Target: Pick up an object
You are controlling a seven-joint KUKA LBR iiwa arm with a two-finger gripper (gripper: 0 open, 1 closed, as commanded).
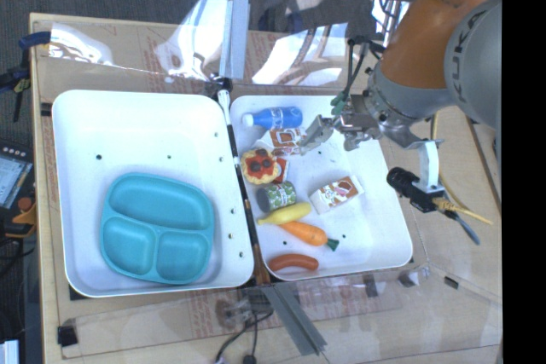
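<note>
Left bin: holds one teal divided tray, lying toward the near-left corner; rest of the floor bare.

Right bin: all loose objects sit here, crowded along its left wall.
- Blue bottle, on its side at the far-left corner.
- Small printed carton, just near of the bottle, partly under the tool.
- Round red-and-yellow toy, against the left wall.
- Dark green can, touching the round toy's near side.
- Yellow banana-like piece, just near of the can.
- Carrot, touching the yellow piece.
- Red sausage, at the near edge.
- White-and-red carton, mid-floor, a little apart from the cluster.

Gripper: over the far part of the right bin, beside the small printed carton; whether its fingers are apart or together cannot be told. Nothing is seen held.

Risks, as judged: the pieces near the tool lie touching or almost touching, so a descent may land on an edge and shove rather than grasp; the bottle could roll away; the bin's left wall could block a finger.
</note>
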